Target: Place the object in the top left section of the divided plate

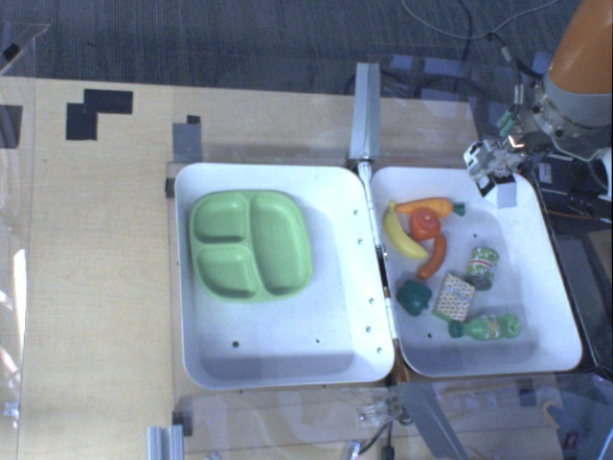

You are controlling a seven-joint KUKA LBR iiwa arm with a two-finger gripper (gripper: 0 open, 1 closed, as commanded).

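Nearest cam: green bottle (487, 328) lying at front of right bin (560, 300), w/ patterned packet (454, 298), can (482, 264), banana (402, 236), tomato (424, 224) (all loose, none chosen yet, prob). Gripper (491, 164) hung over bin's back rim, carrying nothing; jaw state couldn't tell. Green divided plate (252, 242) sat in left bin (278, 353), top-left section bare.

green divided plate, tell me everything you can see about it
The green divided plate is a pale green, rounded-square dish that looks like matte plastic. Raised ridges split it into three sections: two smaller ones stacked on the camera view's left and one long one on the right. It lies flat and upright in the upper left part of the left white bin, resting on the bin floor. All three sections look bare, and nothing else touches it.
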